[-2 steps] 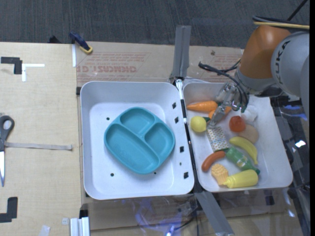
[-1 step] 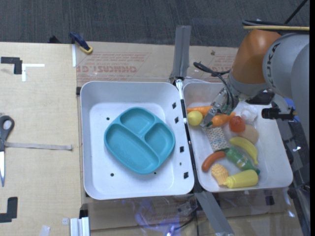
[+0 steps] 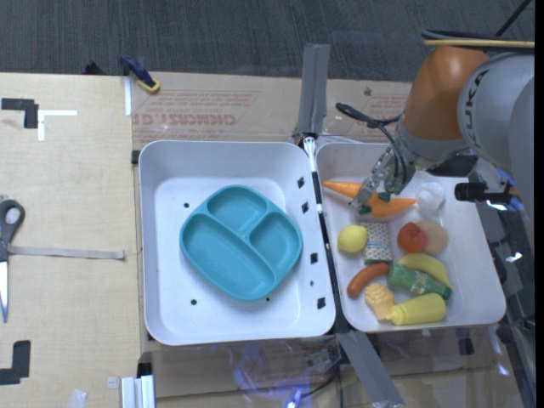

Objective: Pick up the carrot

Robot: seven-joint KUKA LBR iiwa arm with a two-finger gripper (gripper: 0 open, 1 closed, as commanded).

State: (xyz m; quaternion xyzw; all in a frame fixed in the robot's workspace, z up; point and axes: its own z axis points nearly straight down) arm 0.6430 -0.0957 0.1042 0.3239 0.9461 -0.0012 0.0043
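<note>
The carrot (image 3: 343, 189) lies in the right bin (image 3: 476, 313), near its back left corner, with its orange tip pointing left toward the divider. My gripper (image 3: 377, 190) is down on the carrot's thick end, where a bit of green (image 3: 384, 199) and more orange (image 3: 399, 206) show beside it. The gripper body hides the middle of the carrot. The carrot still appears to rest on the bin floor.
Packed in front of the carrot are a lemon (image 3: 353, 239), a tomato (image 3: 411, 237), a sausage (image 3: 366, 277), a banana (image 3: 422, 267), corn (image 3: 378, 297) and a yellow bottle (image 3: 418, 310). The left bin (image 3: 161, 296) holds a blue divided plate (image 3: 242, 242).
</note>
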